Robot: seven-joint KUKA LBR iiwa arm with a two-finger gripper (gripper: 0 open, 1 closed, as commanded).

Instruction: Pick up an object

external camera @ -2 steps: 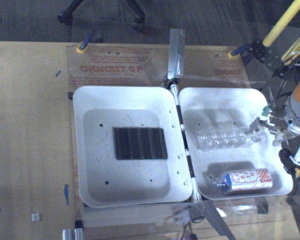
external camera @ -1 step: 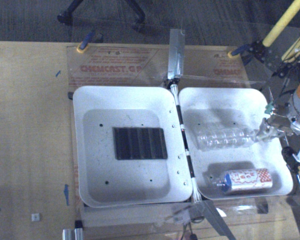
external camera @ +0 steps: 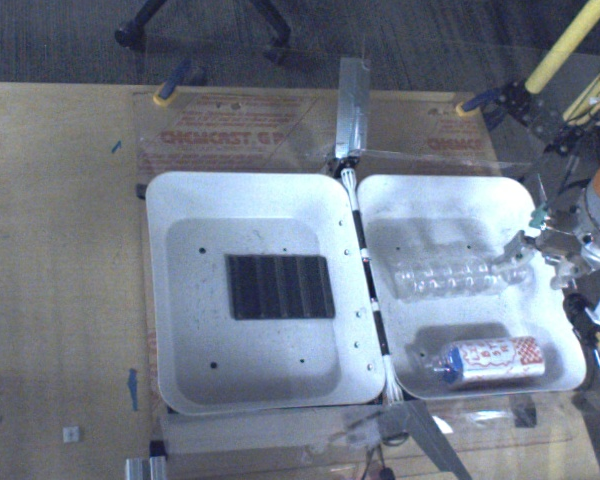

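A dark ridged rectangular pad (external camera: 280, 286) lies flat in the middle of the left bin (external camera: 180, 228). In the right bin (external camera: 400, 203) a clear plastic bottle (external camera: 458, 273) lies on its side across the centre. Nearer the front wall lies a small bottle with a red-and-white label (external camera: 492, 358), its blue cap pointing left. My gripper (external camera: 558, 246) hovers at the right rim of the right bin, just beyond the clear bottle's neck end. It is partly cut off by the frame edge and holds nothing that I can see.
A metal divider post (external camera: 351, 108) stands behind the seam between the two bins. Clamps (external camera: 170, 86) and a yellow-handled tool (external camera: 570, 33) sit at the back of the bench. Cables and brackets (external camera: 400, 433) run along the front edge.
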